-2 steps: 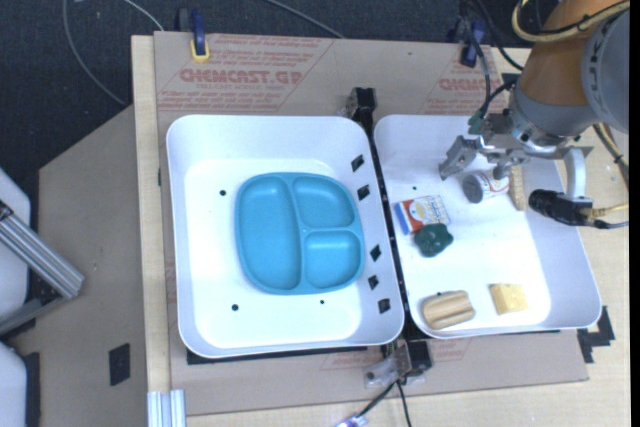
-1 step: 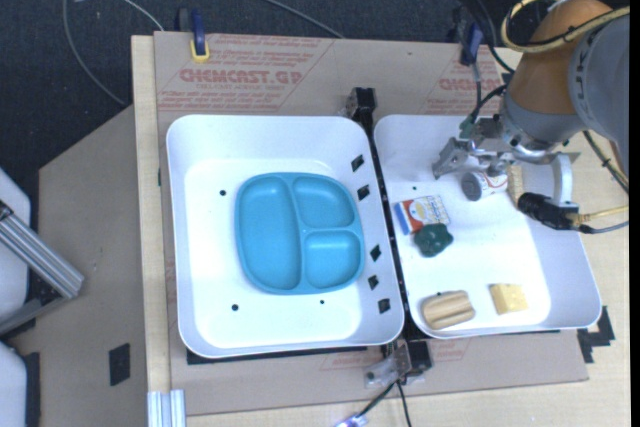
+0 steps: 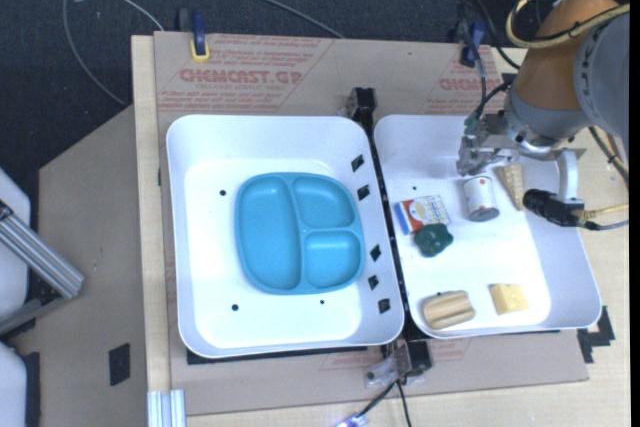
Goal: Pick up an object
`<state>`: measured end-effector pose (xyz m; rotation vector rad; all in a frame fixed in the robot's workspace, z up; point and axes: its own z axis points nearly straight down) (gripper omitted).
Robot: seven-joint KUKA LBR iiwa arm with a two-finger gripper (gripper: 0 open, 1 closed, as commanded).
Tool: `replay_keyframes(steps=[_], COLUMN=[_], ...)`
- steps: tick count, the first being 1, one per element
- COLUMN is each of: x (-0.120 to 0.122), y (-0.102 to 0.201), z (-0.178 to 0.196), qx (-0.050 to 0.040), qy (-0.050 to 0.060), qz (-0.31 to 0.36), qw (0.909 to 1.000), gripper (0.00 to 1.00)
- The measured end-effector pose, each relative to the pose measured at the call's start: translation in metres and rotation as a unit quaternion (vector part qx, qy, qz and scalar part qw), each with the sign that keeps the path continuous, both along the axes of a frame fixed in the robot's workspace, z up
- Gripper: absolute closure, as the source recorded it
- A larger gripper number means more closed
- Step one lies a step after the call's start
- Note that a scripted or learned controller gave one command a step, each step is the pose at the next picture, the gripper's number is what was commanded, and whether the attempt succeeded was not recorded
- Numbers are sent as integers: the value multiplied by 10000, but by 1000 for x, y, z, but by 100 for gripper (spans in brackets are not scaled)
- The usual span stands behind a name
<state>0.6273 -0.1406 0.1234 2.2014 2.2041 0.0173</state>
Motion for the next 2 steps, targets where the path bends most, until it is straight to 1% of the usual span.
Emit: replay_keyframes(steps=[1,2], x=[3,4], y=[2,2], z=[44,99], qx=[50,47], qy=[104,94], qz=[1,2], qw=[9999,9999], gripper=[100,100])
